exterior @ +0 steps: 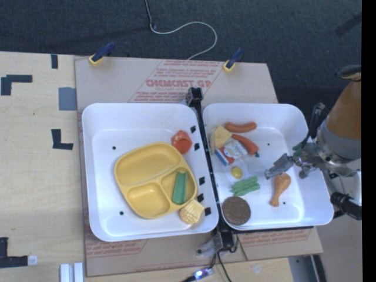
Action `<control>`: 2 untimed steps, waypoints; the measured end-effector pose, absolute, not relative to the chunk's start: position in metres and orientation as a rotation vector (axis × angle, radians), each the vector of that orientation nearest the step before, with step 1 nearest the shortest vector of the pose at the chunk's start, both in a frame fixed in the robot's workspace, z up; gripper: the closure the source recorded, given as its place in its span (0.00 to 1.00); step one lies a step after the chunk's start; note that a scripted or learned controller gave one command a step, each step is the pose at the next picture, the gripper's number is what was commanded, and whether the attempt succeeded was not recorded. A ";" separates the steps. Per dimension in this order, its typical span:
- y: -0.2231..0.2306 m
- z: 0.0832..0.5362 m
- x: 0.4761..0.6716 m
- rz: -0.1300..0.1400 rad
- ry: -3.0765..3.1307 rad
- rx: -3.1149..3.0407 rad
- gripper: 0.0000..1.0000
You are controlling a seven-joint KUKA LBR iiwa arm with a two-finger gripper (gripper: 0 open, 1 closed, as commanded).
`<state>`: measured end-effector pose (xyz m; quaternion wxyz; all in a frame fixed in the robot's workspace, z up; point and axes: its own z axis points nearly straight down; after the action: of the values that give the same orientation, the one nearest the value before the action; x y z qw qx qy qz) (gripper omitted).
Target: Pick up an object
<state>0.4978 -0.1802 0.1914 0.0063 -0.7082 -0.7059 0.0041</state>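
Patty [236, 210] lay at right bin [294, 115] front; gripper [276, 170] hovered beside drumstick [280, 188]; finger state unclear.

A toy chicken drumstick [281, 188], orange-tan, lies flat on the floor of the right white bin [294, 115], just below and beside the tool [276, 170], thick end nearest it and narrow bone end pointing away toward the bin's front wall. Nothing grips it; it rests free.
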 end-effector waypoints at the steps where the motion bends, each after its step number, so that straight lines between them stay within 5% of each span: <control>1: -0.180 0.198 0.501 0.002 -2.221 -2.219 0.00; 2: -0.179 0.154 0.502 0.005 -2.218 -2.216 0.00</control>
<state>0.5019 -0.1786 0.1540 0.0030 -0.7067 -0.7075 0.0017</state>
